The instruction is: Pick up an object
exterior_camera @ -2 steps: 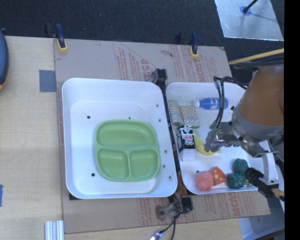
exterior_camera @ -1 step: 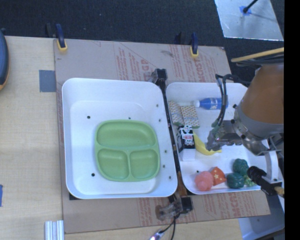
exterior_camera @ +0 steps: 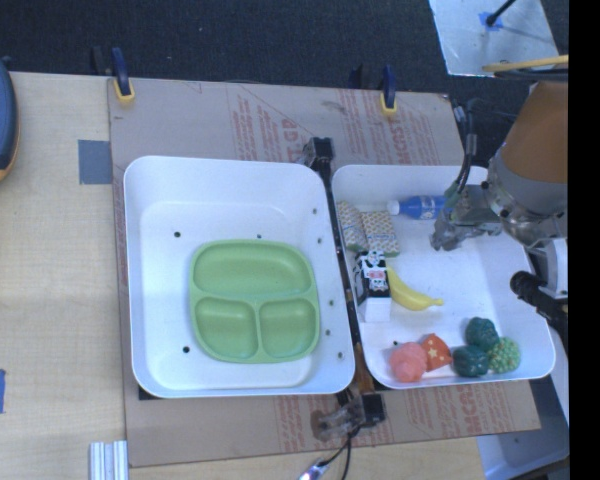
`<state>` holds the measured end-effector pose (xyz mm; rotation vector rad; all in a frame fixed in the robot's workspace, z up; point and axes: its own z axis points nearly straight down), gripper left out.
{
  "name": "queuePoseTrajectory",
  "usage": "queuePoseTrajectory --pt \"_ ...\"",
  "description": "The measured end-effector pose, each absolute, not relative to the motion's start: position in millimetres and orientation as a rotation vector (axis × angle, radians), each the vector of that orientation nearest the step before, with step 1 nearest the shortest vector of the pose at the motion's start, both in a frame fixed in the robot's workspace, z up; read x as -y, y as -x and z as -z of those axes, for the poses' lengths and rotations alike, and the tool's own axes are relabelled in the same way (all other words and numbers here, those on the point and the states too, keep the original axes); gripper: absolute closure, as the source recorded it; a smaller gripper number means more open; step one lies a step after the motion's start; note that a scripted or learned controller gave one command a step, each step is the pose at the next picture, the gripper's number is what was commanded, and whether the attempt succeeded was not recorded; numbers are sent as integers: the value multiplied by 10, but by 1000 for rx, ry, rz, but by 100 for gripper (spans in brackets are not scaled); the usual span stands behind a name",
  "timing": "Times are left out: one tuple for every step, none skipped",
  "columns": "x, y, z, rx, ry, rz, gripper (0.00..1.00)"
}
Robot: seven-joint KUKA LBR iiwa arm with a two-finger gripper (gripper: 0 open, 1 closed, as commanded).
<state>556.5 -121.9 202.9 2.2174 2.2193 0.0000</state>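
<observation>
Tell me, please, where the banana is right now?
The banana lies mid-floor in the right bin, just right of the cow-patterned toy and above the pink ball.

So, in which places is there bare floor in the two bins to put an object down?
Left bin: a bare white margin surrounds the green tray, widest above it. Right bin: a bare patch lies between the banana, the gripper and the green toys. It is crowded along the right bin's left wall and its near edge.
</observation>
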Motion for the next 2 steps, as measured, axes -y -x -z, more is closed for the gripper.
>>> queuePoseTrajectory --pt "862 -4928 -2365 -2231 -2220 2 100" --pt "1070 -5257 -2169 -2225 -2218 4 100"
